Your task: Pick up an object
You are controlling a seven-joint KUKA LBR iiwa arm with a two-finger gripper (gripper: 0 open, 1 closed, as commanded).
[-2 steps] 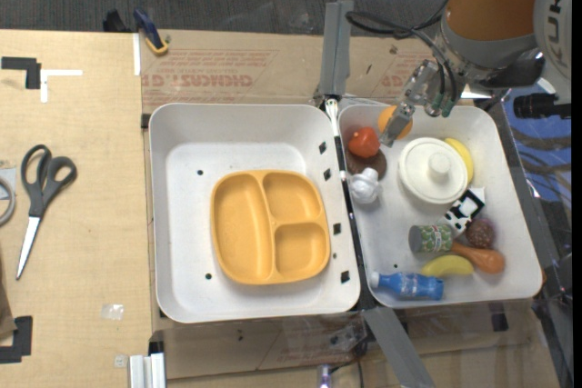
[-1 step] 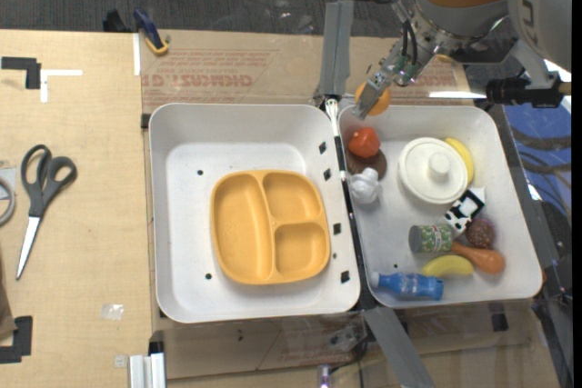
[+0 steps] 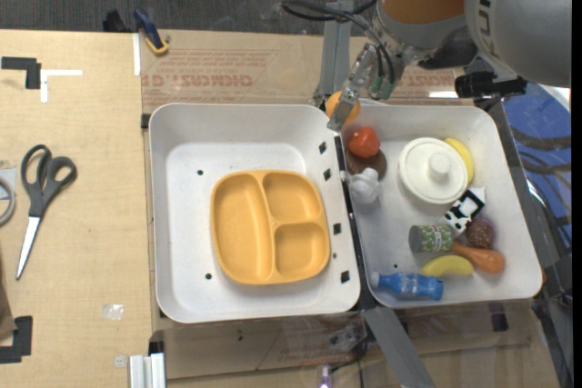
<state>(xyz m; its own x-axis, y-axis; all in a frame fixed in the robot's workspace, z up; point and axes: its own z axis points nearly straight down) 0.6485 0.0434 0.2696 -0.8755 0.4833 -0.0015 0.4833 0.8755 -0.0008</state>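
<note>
My gripper (image 3: 346,107) hangs over the far left corner of the right bin (image 3: 509,195), with the arm coming down from the upper right. A small orange object (image 3: 346,108) sits between its fingers, and they are shut on it. Just below lie a red tomato (image 3: 364,141), a brown round piece (image 3: 371,164) and a small white object (image 3: 365,186). Further right are a white round lidded pot (image 3: 434,168), a yellow fruit (image 3: 461,157), a black-and-white cube (image 3: 466,209), a grey-green can (image 3: 430,238), a dark ball (image 3: 480,233), an orange-yellow squash (image 3: 468,263) and a blue bottle (image 3: 409,286).
The left bin (image 3: 177,195) holds a yellow divided plate (image 3: 270,225). Scissors (image 3: 36,191) lie on the wooden bench at the far left. A blue clip (image 3: 150,30) sits at the back. A grey post (image 3: 335,50) stands behind the bins beside the gripper.
</note>
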